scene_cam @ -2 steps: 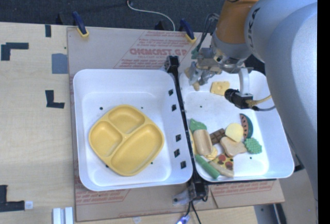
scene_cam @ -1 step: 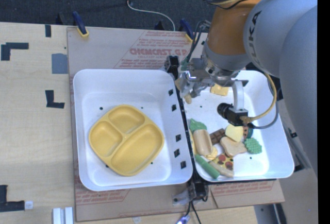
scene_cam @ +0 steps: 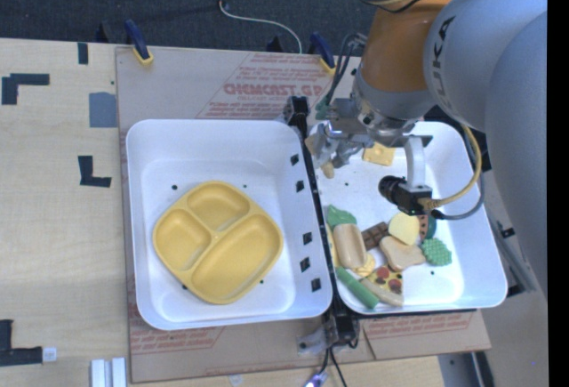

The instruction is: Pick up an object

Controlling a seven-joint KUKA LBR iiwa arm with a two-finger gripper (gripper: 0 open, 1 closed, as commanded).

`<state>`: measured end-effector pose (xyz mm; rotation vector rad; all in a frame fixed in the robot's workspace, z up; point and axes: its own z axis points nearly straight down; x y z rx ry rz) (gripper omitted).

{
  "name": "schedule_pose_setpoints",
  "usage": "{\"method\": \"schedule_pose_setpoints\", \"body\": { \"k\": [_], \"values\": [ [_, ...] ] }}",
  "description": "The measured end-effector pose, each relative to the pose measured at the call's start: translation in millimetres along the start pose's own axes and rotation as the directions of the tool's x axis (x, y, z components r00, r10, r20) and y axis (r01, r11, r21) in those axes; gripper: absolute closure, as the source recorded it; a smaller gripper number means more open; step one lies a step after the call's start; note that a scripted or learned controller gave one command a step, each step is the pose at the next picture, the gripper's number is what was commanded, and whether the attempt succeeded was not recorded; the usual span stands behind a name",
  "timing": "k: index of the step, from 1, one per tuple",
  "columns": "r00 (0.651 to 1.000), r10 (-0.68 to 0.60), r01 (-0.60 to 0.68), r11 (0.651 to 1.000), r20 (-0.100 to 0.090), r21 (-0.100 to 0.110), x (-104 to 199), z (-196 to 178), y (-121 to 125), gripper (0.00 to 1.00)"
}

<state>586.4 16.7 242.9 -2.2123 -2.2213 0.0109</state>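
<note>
My gripper (scene_cam: 331,145) hangs low over the upper left corner of the right bin (scene_cam: 480,287), close to the wall it shares with the left bin. A small tan piece (scene_cam: 327,170) lies just below it; I cannot see whether the two touch. A pile of toy food lies in the front of the right bin: a bread roll (scene_cam: 348,245), a green leafy piece (scene_cam: 340,218), a brown bar (scene_cam: 373,236), a pale yellow piece (scene_cam: 404,227), a toast slice (scene_cam: 403,254), a spiky green piece (scene_cam: 436,252) and a pizza slice (scene_cam: 388,284). A pale cheese wedge (scene_cam: 380,154) rests under the wrist.
The left bin (scene_cam: 142,154) holds a yellow divided plate (scene_cam: 218,240). The bulky grey arm (scene_cam: 498,65) with its orange band covers the right bin's back and right side. A black cable fitting (scene_cam: 404,194) hangs above the food pile.
</note>
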Motion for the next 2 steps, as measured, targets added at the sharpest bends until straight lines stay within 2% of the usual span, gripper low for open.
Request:
{"method": "schedule_pose_setpoints", "body": {
  "k": [1,2],
  "values": [
    [1.0,0.006,-0.006,1.0,0.002,-0.002,-32.0,64.4,64.0,1.0],
    [1.0,0.003,-0.003,1.0,0.001,-0.005,-29.9,59.9,63.4,0.0]
  ]
}}
